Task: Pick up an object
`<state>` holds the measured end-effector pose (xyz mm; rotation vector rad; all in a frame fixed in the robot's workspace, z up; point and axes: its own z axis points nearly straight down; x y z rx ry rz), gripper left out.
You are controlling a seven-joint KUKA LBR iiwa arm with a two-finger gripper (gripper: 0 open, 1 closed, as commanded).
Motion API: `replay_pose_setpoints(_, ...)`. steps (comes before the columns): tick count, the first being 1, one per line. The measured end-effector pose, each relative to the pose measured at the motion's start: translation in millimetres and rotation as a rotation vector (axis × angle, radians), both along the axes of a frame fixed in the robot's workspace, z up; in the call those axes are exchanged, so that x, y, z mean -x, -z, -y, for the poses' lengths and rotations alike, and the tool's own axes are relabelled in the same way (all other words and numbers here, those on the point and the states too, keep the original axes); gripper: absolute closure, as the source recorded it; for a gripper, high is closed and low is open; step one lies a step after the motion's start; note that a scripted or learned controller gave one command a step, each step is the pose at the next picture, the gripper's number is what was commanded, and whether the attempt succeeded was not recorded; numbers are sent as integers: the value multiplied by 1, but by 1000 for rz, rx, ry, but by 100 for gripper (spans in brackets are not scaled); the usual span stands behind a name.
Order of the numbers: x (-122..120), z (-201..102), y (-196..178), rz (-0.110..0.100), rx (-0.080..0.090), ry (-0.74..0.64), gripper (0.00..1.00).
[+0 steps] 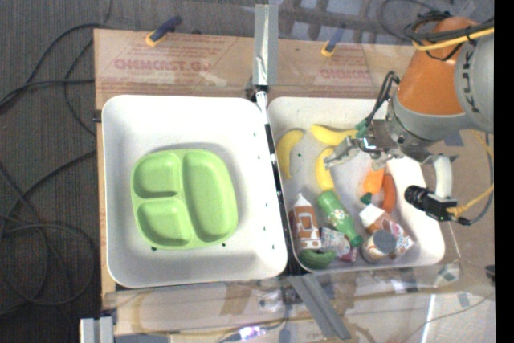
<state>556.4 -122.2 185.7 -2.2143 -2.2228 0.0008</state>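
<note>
1. The gripper (pixel 363 147) hangs over the right bin (pixel 434 249), right of frame centre; whether it is spread or shut I cannot tell.
2. Just below lie a banana (pixel 324 169) and an orange carrot (pixel 387 190).
3. The banana is probably light, smooth plastic; pinch across its curved middle.

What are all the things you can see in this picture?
Shallow white plastic bins: two, white, side by side on the bench.
Green divided plastic tray: one, lime green, in the left bin.
Yellow toy bananas: two or three, yellow, top of the right bin.
Green plastic bottle: one, green, middle of the right bin.
Orange carrot-shaped toy: one, orange, right bin.
Small packaged items: several, mixed colours, bottom of the right bin.
Claw: one, metal, over the right bin.
</note>
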Motion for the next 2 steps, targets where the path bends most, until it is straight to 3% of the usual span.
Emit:
replay_pose_setpoints(1,-46,-20,97,12,5,-180,0)
replay_pose_setpoints(2,-47,-21,87,16,1,-180,100)
